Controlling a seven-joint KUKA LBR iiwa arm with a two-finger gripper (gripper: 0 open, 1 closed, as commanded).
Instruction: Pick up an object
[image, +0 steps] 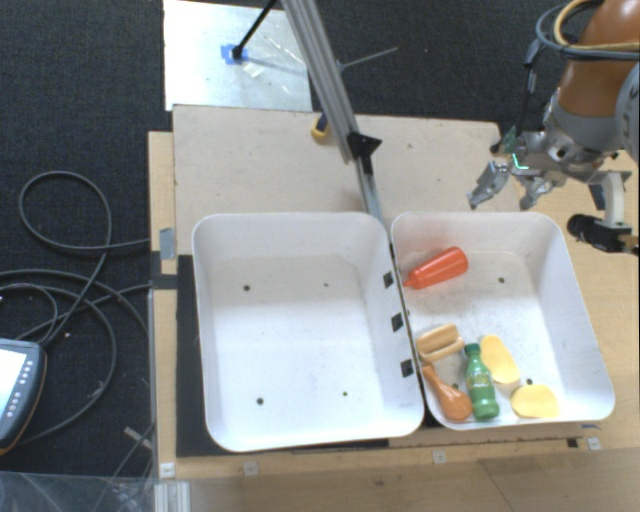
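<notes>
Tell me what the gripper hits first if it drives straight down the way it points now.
Probably the right bin's back rim or the bare floor just inside it. The gripper hangs above that far edge; the carrot lies nearer the divider, off that line. Depth is unclear from this slanted view, so the landing spot is uncertain.

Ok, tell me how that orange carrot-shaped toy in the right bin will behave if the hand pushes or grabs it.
The orange carrot toy looks rounded and tapered, so a push would probably roll it in an arc. Its smooth, shiny skin suggests hard plastic, likely stiff, light and somewhat slippery. It lies alone on the right bin floor, apart from the toys clustered lower down, so a sideways grab should meet little interference.
</notes>
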